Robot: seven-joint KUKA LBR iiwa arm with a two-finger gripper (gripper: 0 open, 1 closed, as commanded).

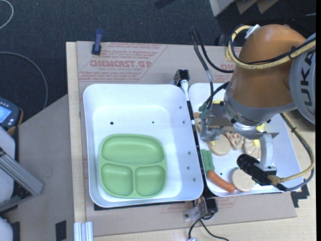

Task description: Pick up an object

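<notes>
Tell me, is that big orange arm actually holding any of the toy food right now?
It cannot be told. The arm's wrist hides the gripper as it hangs over the right bin. The carrot lies loose in that bin.

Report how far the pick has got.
Done: the arm has reached over the right bin, where the toy food lies, including a carrot and a round cookie-like piece. In hand: nothing visibly lifted; the wrist hides the end effector. Left: grasp an item and raise it. The left bin holds a green divided plate, untouched.
</notes>
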